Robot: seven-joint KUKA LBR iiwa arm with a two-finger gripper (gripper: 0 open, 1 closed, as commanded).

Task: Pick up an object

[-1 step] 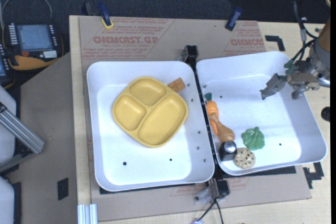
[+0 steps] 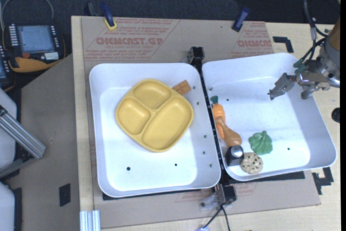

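Claw (image 2: 292, 87), fingers spread and holding nothing, hangs over the right bin's (image 2: 303, 132) far right part. Along that bin's left edge lie a carrot (image 2: 218, 114) and, toward its near edge, a black-capped item (image 2: 234, 153), cookie (image 2: 251, 162) and green leaf (image 2: 261, 142). The left bin (image 2: 108, 159) holds a yellow divided plate (image 2: 154, 114).

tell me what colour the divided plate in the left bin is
Yellow. The divided plate shows plainly in the camera view, lying in the left bin.
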